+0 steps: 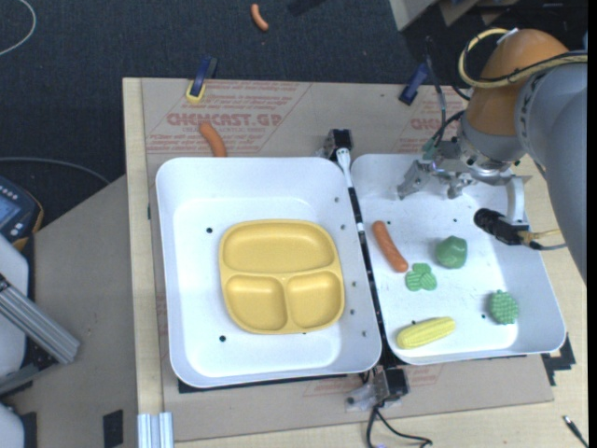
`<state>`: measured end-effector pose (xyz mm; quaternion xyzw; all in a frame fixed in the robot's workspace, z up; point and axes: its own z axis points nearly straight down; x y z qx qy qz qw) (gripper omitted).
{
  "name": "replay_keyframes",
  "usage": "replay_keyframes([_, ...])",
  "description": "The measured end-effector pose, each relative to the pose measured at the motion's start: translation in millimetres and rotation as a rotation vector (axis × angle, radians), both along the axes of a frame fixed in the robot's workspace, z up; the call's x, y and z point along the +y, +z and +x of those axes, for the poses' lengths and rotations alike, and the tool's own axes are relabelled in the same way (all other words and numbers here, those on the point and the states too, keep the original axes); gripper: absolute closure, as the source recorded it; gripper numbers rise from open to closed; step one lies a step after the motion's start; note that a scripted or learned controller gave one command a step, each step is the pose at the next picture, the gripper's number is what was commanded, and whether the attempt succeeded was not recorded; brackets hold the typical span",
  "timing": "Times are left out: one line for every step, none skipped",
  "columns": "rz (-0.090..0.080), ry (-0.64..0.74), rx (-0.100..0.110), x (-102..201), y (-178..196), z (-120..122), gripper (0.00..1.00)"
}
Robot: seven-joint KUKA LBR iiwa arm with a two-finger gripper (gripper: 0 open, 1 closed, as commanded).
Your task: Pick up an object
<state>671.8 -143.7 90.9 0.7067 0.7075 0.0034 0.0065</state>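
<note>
We look down on a bench topped with a brown cardboard sheet (280, 110) printed with faded red lettering, dark carpet behind it. Two shallow white plastic bins sit side by side on it. The left bin (187, 250) holds a glossy yellow plastic tray (280, 275) with rounded corners and three compartments, one long and two smaller. The right bin (392, 175) holds the toy foods: an orange sausage-shaped carrot (390, 246) lying slantwise near the divider, a small knobbly green broccoli piece (421, 278) just beside its lower end, a smooth rounded green pepper-like piece (452, 252), a bumpy green cluster (504, 308) near the right wall, and a ridged yellow corn cob (425, 331) along the front edge. The grey arm with its orange band reaches in from the right, and its metal gripper (437, 177) hovers over the back of the right bin, fingers spread apart with nothing between them, well apart from the foods.
</note>
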Motion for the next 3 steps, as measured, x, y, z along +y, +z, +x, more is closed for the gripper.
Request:
replay_keyframes([0.002,0.001,0.008,1.2,5.8,-2.6,1.0])
replay_keyframes([0.002,-0.002,0.007,-4.8,68.5,-4.4,1.0])
replay_keyframes([0.002,-0.001,0.007,-12.5,116.4,-5.4,1.0])
